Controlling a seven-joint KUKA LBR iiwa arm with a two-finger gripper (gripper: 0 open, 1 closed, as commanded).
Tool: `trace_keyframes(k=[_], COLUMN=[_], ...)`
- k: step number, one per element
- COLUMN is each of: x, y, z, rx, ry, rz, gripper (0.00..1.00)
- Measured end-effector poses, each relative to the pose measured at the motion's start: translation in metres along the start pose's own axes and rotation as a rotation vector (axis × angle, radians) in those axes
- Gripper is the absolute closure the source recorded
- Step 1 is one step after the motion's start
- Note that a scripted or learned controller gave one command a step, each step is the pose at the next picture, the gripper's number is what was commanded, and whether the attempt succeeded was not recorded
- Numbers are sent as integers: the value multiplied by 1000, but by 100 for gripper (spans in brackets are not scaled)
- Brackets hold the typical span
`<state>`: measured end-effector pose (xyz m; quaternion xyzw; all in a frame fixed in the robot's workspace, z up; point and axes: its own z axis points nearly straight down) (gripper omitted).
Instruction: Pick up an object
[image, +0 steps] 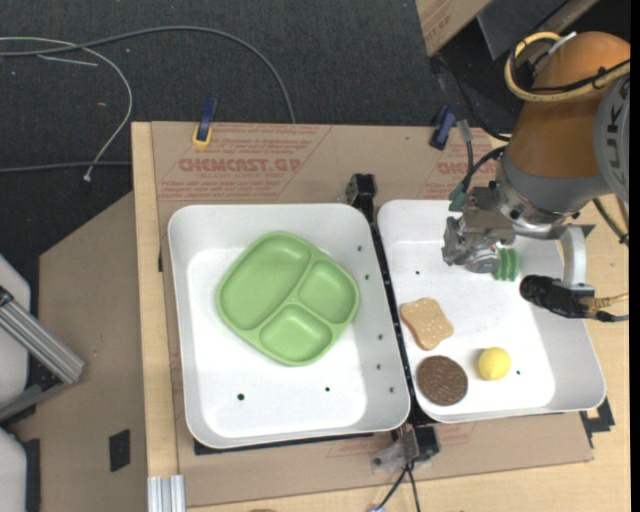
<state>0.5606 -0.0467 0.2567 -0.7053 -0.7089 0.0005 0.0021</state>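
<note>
We found the grey metal gripper (478, 248) low over the far part of the right-hand shallow white bin (572, 398), hanging from the arm with the orange band (560, 85). A small green ribbed object (507, 263) showed just beside its tip, but we could not tell whether it was between the fingers or merely next to them, nor whether the gripper was clenched or released.

Nearer to us in the same bin lay a tan, toast-shaped slice (427, 322), a round dark-brown cookie-like disc (441, 380) just below it, and a small yellow lemon-like ball (493, 363) to the disc's right, each apart from the others.

In the left-hand white bin (200, 400) sat a light-green plastic plate with three compartments (288, 298), tilted diagonally. Both bins rested on a brown cardboard sheet (280, 150).
</note>
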Motion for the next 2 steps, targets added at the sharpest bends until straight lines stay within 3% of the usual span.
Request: trace_keyframes(k=[2], x=[100], y=[0], z=[21], rx=[0], ry=[0], rz=[-1], gripper=[100])
